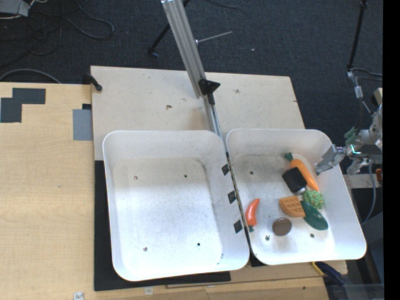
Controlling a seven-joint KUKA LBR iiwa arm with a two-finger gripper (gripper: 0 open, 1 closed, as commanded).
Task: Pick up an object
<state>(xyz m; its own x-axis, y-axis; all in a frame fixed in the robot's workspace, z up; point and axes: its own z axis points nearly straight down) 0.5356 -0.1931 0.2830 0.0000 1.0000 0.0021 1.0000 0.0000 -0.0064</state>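
The right bin (262, 139) holds several small objects, mostly toward its right side. An orange carrot (305, 173) lies slanted beside a black block (294, 180). Below them are a tan waffle-like piece (291, 206), a light green broccoli piece (314, 199) and a dark green item (315, 219). A brown round piece (282, 227) rests near the front. A red-orange chili (252, 212) lies against the bin's left wall. My gripper (337, 156) hovers over the right bin's right rim, just right of the carrot, with nothing visible in it.
The left bin (119, 149) sits beside the right one, with black clips (232, 196) along their shared wall. A slanted aluminium post (187, 45) rises from the bench behind the bins. A tan table surface (44, 192) lies to the left.
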